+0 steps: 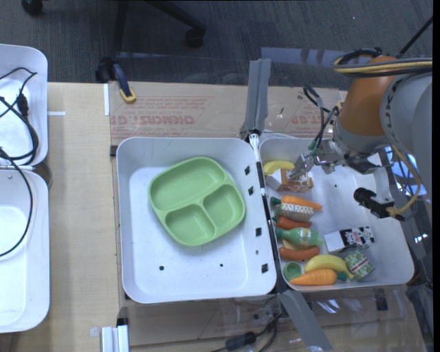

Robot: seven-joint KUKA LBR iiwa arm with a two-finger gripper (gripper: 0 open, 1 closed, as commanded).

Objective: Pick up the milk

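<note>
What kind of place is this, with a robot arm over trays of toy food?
Probably a robotics lab or test bench: a robot arm reaches over two white bins, one holding a green divided plate, the other toy food like a milk carton, with office-chair legs on carpet behind.

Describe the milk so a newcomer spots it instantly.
Look in the right-hand bin, near its front right. The milk carton lies flat there, just above a yellow banana. It alone is white with black patches; its neighbours are coloured toy foods.
</note>
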